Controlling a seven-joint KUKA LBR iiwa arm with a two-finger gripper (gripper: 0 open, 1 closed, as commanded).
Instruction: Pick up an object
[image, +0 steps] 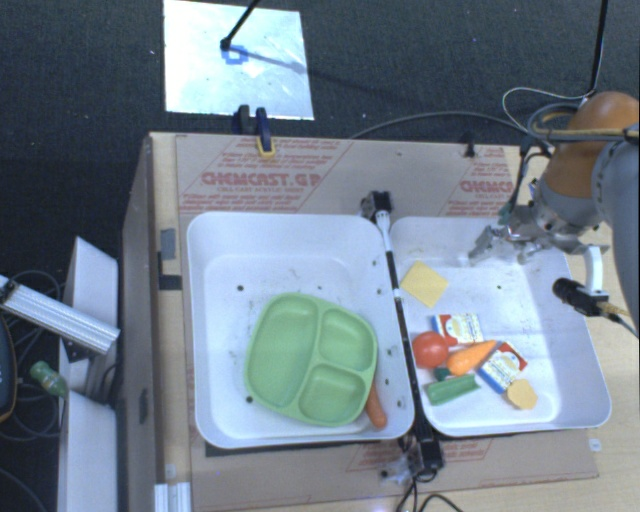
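My gripper (503, 247) hangs over the back part of the right bin (580, 345), open, with nothing between its fingers. Below it in that bin lie a yellow square piece (425, 284), a red tomato (430, 349), an orange carrot (472, 356), a green pickle (452, 389), two small printed packets (460, 326) (500, 366) and a yellow slice (521, 396). The yellow square is the closest, down and to the left of the gripper. None of them touches the gripper.
The left bin (230, 260) holds a green divided plate (312, 358) and a brown sausage (375, 408) by its right wall. A black clamp (380, 207) sits where the bins meet. A black cable end (575, 295) hangs at the right.
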